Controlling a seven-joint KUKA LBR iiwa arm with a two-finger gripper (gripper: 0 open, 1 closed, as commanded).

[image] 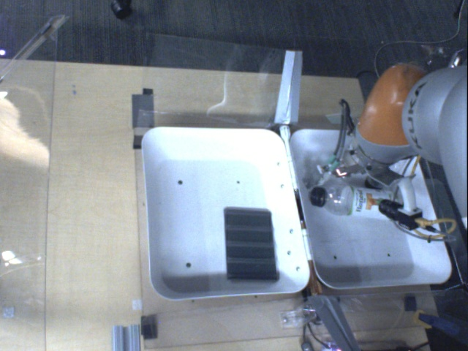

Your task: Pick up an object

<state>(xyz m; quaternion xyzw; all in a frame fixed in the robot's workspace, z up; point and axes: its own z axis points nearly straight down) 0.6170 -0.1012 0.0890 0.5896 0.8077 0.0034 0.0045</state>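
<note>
The bottle (340, 198) is seen lying on its side in the right bin (365, 258), black cap to the left, its long way running left to right. The claw (342, 168) is just above it. Open or closed cannot be told. Counted: two bins, one black block (250, 243) in the left bin (190, 159), one bottle.

Open floor in left bin (175, 218) around black ridged block (250, 244).

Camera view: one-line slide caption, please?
Arm's pincer low in the right bin over a clear bottle; ridged black block in the left bin.
</note>
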